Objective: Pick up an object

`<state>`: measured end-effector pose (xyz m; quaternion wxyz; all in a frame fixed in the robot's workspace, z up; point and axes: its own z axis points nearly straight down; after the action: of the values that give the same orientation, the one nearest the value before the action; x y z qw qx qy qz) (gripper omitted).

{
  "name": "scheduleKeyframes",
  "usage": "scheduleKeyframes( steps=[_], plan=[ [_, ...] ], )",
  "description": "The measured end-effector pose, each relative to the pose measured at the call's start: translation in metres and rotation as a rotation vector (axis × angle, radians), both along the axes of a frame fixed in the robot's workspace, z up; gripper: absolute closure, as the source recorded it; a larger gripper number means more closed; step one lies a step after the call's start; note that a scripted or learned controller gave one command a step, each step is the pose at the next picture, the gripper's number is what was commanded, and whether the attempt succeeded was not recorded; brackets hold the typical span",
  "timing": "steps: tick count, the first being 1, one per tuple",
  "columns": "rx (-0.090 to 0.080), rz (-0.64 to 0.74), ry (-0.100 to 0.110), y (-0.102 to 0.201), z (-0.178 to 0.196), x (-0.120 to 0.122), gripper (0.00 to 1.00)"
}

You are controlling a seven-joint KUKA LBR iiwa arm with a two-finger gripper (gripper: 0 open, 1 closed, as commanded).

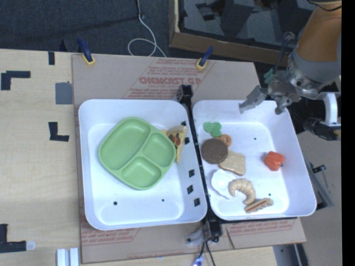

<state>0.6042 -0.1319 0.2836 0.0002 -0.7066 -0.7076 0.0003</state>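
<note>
A: Camera view. How far along is the pick?

B: Not started, I'd say. Gripper [265, 102] hangs over the far rim of the right bin [304, 165], near its far right corner. Two fingers splayed wide apart, nothing btwn them. Everything's lying in the bins, so the whole grab is left to do.

A: What's there to grab?

B: All candidates sit in the right bin. Red toy [273, 160] by the right wall, on its own, well apart from the rest; prob the easiest. Green piece [212, 128] near the far left corner, w/ a small orange bit [226, 140] just beside it. Brown round cookie [214, 151] against the left wall, touching the toast slice [232, 163]. Croissant [243, 188] rests on a white piece [220, 183] toward the near edge, and a sausage [258, 205] lies right by the near wall.

A: Left bin?

B: Green divided plate [137, 153] mid-bin, and a pizza slice [177, 137] wedged btwn the plate's rim and the right wall of the left bin [91, 165].

A: Anything in the way?

B: The cluster along the left side is packed tight, items touching, so fingers could nudge neighbours. Sausage hugs the wall; little room for a finger there. Black divider [191, 148] btwn bins crowds the pizza. Red toy has open floor all round.
</note>
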Motion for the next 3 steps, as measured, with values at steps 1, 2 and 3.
scheduleKeyframes(
  steps=[1, 2, 3],
  plan=[
    [0.002, -0.003, 0.014, -0.026, -0.123, -0.004, 0.00],
    [0.004, 0.000, -0.003, 0.028, -0.198, -0.024, 0.00],
    [0.000, 0.000, -0.002, 0.025, -0.188, -0.024, 1.00]
  ],
)
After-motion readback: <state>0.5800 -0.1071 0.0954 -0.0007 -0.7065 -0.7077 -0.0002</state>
